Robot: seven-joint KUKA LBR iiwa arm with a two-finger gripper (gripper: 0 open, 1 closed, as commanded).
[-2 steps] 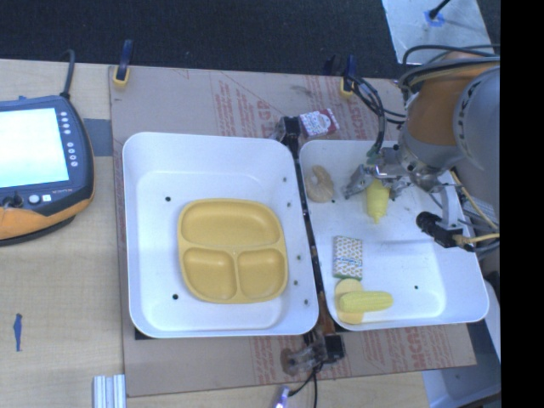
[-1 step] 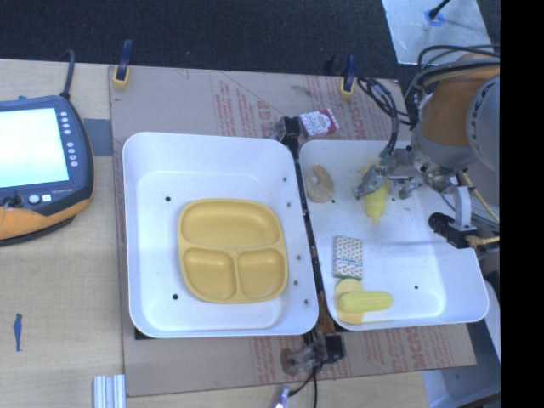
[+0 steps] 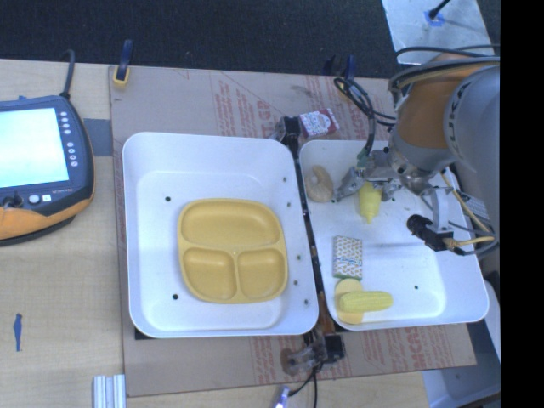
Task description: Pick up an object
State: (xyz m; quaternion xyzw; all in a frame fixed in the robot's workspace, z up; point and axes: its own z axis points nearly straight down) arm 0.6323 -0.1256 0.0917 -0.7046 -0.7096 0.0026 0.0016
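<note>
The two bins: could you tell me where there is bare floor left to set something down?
In the left bin, bare floor rings the yellow divided plate, widest along the bin's left wall. In the right bin, a free patch lies right of the patterned packet and corn cob. Its upper part is crowded: gripper, yellow piece, pale round item.

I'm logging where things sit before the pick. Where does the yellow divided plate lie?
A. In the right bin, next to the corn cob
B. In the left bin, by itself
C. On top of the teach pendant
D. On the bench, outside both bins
B: the yellow divided plate lies flat in the left bin, while the corn cob lies in the right bin.
</note>
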